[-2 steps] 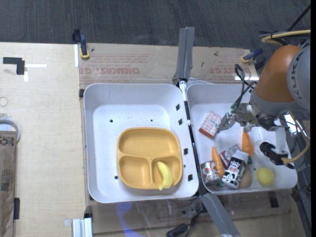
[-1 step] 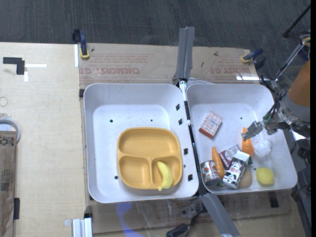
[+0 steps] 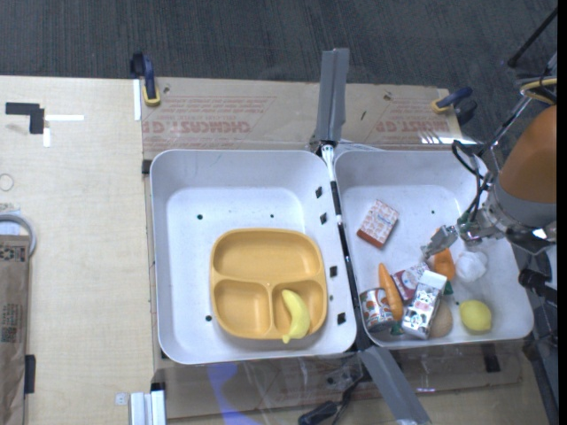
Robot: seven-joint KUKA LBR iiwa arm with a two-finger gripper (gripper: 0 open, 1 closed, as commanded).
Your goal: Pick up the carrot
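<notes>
Carrot (image 3: 388, 287) lies in rt bin, just left of gripper (image 3: 440, 240), whose grip state can't be told.

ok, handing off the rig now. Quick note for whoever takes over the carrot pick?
Tool: low inside the right bin, near its right wall, by a small orange item; whether it is open or shut can't be read from this view.
Carrot: lying in the right bin's front half, left of the small carton and touching the clutter there.
Left bin: yellow tray with a banana.
Done: nothing visible; the carrot isn't lifted.
Left: move the tool to the carrot, grasp, lift.
</notes>
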